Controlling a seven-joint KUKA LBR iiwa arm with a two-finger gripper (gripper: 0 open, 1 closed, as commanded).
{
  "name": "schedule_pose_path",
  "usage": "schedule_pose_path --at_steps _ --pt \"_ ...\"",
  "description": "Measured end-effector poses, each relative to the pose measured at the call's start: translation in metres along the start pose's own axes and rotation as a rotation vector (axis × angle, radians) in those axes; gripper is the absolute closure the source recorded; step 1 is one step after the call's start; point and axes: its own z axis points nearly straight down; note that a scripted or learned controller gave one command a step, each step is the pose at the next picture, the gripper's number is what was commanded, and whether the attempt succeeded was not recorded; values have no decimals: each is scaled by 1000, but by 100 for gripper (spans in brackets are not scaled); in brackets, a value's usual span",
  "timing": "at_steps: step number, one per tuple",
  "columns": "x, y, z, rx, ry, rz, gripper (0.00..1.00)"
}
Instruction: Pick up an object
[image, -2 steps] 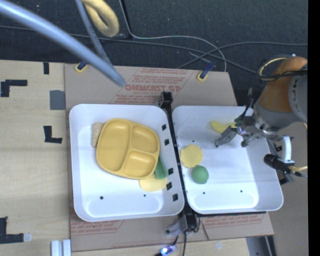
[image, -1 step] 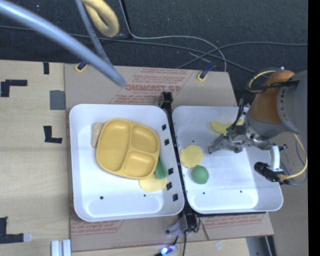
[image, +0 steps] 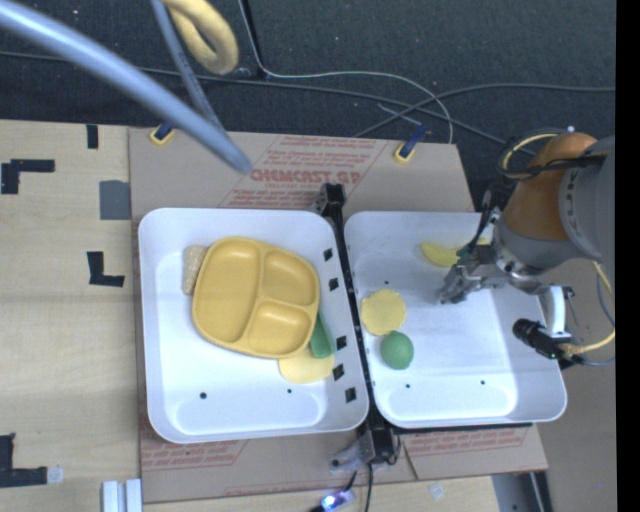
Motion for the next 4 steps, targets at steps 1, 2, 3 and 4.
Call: schedule_pose_path --at_steps 1,2,3,4 --pt "-8 1 -47 0 2 2 100" --pt "-9 7 -110 -3 1 1 100" --pt "-2 15 -157 -2 2 0 100" --pt "44 16 -147 4 4 -2 100"
